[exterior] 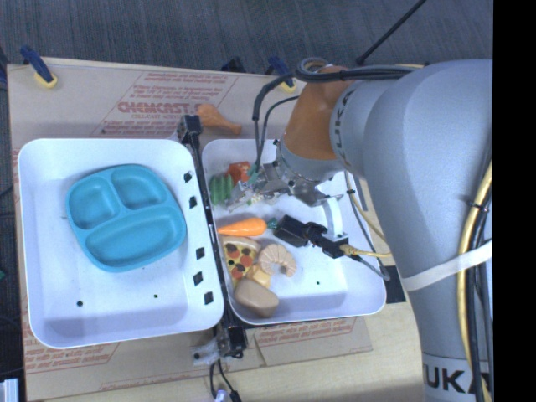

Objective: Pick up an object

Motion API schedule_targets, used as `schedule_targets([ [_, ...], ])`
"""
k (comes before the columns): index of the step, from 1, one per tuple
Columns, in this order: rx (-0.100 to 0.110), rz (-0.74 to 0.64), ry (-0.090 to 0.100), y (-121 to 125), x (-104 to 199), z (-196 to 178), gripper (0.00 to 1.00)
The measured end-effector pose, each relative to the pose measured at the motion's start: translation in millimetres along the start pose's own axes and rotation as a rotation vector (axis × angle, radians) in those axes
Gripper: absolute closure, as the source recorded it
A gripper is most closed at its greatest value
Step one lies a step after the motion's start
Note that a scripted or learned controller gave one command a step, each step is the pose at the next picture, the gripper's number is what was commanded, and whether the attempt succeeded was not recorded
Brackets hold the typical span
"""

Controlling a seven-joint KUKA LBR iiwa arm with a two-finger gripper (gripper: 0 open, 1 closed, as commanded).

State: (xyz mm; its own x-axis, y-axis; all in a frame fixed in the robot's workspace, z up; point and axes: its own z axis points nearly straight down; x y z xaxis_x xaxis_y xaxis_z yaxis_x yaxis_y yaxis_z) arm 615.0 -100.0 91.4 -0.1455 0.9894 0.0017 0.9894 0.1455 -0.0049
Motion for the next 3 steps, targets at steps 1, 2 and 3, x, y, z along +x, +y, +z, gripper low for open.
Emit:
schedule_targets([
  [1,0.002,0.288,0.000,-13,4,0,0.00],
  [2,-0.001,-0.153,-0.001,-1,5,0,0.00],
  [3,-0.002,-0.152,-0.001,-1,5,0,0.00],
])
